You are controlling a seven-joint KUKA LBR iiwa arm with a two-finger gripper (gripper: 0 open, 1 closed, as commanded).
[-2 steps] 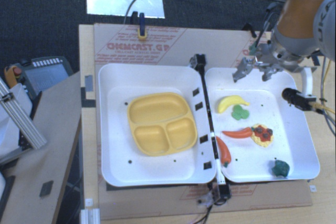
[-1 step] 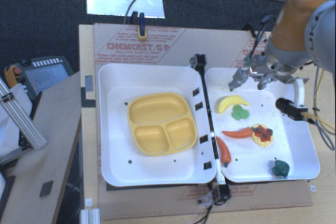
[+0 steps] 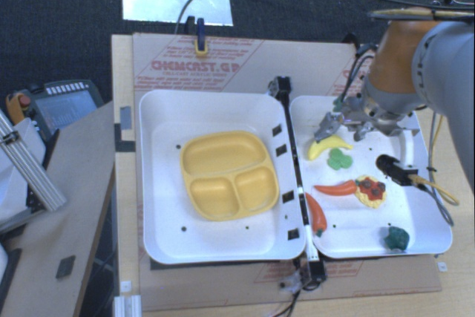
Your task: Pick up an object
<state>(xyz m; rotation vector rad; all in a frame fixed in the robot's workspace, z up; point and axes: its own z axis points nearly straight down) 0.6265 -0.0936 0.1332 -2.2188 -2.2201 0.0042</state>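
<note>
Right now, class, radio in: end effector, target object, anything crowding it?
End effector low over right bin, grip unclear. Yellow banana directly beneath. Green piece touching banana, red pepper nearby.

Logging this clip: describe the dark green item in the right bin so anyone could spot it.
Start at the right white bin, nearest the arm. Go to its front right corner: the dark green lumpy toy vegetable sits there alone. The other green piece is lighter and lies beside the yellow banana.
</note>
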